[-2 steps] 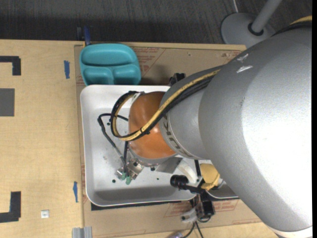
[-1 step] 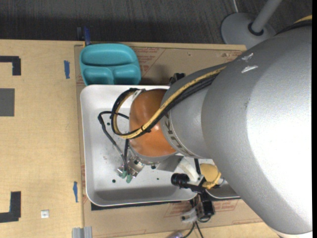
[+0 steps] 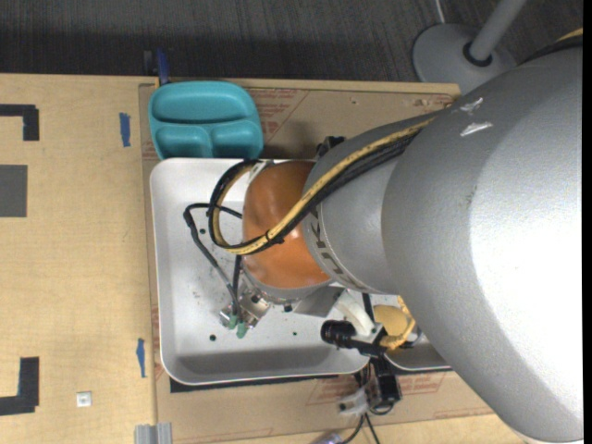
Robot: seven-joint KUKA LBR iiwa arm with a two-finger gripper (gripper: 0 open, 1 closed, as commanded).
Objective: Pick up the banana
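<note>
My grey arm with its orange band (image 3: 277, 220) reaches from the right and covers most of the left white bin (image 3: 180, 248). The gripper (image 3: 238, 321) hangs low over that bin's front middle, close to the floor, with nothing visibly held. A small yellow patch (image 3: 396, 323), which may be the banana, peeks out under the arm at the near left corner of the right bin; the rest of it is hidden.
A teal divided tray (image 3: 205, 118) rests just behind the left bin. Black cables (image 3: 217, 215) loop off the wrist above the bin floor. Cardboard bench surface (image 3: 74, 248) stretches to the left. A black connector (image 3: 338, 333) juts from the arm near the front rim.
</note>
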